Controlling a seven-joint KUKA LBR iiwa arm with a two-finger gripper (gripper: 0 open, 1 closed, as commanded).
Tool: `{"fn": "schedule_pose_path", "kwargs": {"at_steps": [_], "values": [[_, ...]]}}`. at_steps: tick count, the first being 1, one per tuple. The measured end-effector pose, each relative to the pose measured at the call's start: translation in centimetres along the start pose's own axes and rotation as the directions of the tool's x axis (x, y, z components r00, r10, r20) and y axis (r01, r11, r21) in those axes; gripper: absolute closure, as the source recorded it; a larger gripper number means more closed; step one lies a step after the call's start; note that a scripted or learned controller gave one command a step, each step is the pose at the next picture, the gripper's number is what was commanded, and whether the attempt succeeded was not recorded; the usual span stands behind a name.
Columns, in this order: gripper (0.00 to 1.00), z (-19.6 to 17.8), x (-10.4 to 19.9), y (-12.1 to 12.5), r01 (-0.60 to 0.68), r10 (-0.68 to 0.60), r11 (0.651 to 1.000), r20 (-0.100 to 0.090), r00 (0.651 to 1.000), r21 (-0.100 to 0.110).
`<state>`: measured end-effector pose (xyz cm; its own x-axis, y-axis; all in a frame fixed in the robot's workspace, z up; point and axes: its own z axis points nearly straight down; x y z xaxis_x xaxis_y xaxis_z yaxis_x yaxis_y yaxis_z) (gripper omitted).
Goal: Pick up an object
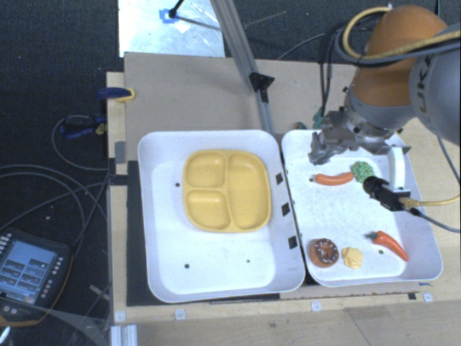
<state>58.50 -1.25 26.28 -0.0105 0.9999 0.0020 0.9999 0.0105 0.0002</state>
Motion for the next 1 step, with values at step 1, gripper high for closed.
{"fn": "schedule_pose_path", "kwargs": {"at_steps": [1], "values": [[1.00, 1.40, 5.87, -1.39, 0.001, -0.001, 1.000, -0.001, 1.000, 0.001]]}}
